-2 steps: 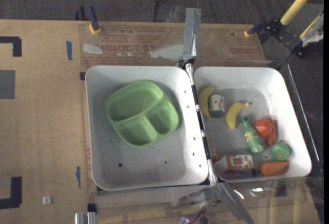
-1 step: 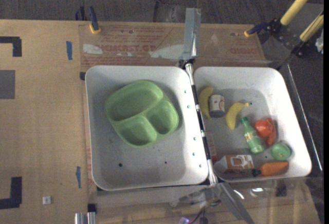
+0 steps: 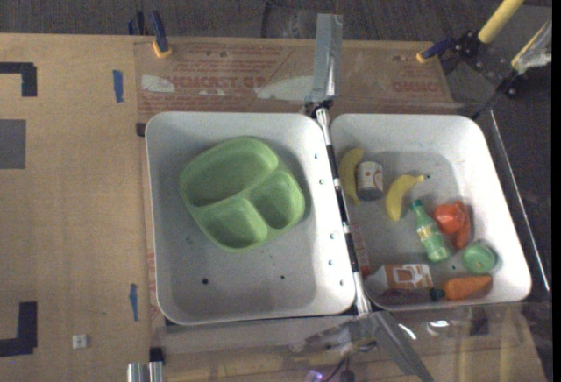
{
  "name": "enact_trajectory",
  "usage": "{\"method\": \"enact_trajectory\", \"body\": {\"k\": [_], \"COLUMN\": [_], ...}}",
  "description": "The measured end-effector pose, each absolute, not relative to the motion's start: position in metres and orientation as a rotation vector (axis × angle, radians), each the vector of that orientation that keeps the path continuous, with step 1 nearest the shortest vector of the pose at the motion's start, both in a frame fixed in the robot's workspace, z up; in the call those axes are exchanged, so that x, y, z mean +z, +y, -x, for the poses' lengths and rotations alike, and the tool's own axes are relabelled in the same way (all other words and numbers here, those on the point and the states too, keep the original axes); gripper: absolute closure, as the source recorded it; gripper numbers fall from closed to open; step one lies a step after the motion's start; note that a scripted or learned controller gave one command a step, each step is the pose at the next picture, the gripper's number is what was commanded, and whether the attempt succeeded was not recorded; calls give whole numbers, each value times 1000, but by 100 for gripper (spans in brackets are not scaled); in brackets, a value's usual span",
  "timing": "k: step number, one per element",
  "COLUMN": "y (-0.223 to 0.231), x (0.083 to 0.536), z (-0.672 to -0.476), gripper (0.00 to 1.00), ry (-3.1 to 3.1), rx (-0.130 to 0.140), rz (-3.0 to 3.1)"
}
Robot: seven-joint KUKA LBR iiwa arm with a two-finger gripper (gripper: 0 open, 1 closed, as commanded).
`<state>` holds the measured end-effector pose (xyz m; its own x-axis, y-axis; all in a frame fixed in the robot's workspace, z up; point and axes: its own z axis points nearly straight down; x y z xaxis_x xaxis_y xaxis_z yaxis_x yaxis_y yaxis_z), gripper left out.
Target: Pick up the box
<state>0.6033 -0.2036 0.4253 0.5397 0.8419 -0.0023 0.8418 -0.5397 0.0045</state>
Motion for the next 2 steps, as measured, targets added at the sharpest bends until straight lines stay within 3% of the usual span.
{"method": "enact_trajectory", "body": {"k": [1, 2], "y": [-202, -200], "x": [436, 447], "z": [-605, -606], "gripper": [100, 100], "ry": [1509, 1514], "rx": [2, 3], "rz": [-2744, -2736]}}
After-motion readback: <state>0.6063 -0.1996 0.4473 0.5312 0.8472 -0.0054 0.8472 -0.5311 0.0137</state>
